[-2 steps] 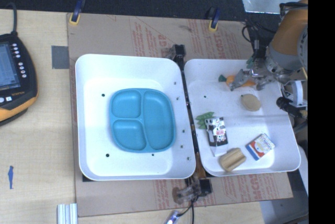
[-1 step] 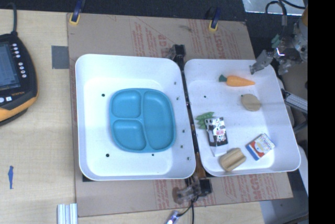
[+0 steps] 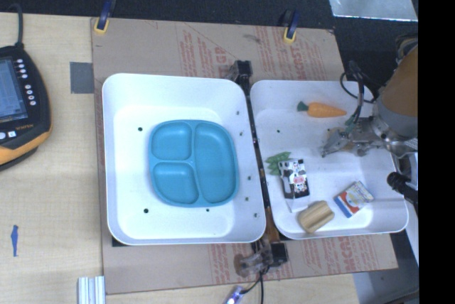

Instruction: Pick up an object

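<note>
Gripper [image 3: 340,141], fingers spread and empty, poised low inside the right bin [image 3: 270,214] just below the toy carrot [image 3: 323,109], seemingly its nearest candidate for picking.

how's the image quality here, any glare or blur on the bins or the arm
Camera view: lighting is even and soft, with mild glare washing out the white of the left bin and right bin; the blue plate reads clearly; small items like the carrot are soft and low in detail; the gripper looks smeared, and the arm is cropped at the right.
</note>
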You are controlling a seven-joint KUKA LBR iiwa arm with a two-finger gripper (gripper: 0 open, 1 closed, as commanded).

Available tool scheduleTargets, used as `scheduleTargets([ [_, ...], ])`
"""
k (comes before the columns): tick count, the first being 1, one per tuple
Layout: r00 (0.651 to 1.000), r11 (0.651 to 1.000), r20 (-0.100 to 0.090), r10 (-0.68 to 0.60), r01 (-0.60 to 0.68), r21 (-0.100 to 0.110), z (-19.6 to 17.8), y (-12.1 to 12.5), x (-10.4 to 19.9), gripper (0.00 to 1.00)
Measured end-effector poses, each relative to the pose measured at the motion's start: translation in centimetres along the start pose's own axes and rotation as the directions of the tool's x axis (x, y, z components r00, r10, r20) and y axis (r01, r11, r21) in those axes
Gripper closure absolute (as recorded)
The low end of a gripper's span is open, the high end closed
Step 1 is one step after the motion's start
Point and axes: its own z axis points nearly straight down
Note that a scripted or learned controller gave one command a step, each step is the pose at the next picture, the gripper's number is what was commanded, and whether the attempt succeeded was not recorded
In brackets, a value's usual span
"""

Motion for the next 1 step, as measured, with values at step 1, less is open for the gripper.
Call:
scheduleTargets([
  [1, 1.000, 1.000, 0.000, 0.001, -0.001, -0.005, 0.04, 6.41, -0.03, 0.00],
])
